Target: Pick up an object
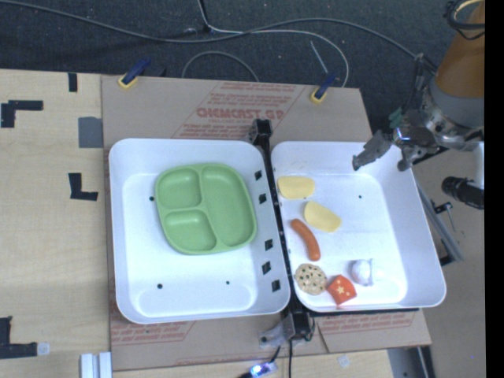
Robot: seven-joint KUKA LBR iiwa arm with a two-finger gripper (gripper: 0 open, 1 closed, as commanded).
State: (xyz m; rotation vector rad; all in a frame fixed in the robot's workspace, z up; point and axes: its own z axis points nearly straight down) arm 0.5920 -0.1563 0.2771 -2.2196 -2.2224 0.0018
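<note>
You have two white bins side by side across the middle of the frame, on a cardboard sheet [236,105] clamped at its upper edge by two yellow clips. The left bin [130,211] holds a green divided plate [206,208], lying flat left of centre. The right bin [394,227] holds all the small items.

The arm [465,61] comes in at the upper right of the frame, and its gripper [386,150] hangs over the right bin's upper right corner, well apart from every object. Its two dark fingers [366,156] stand spread apart with nothing between them.

In the right bin you see, from the top down along its left side: a yellow slice [295,187] near the upper left, a second yellow piece [322,216] just below and right of it, and an orange-red sausage [306,239] lying at a slant below those. Along the lower edge sit a cookie [310,278], a red block [341,289] just beside it, and a small pale silvery object [360,271] to the right; what that is, you cannot tell.

Black cables [260,31] run over the dark floor at the top.
</note>
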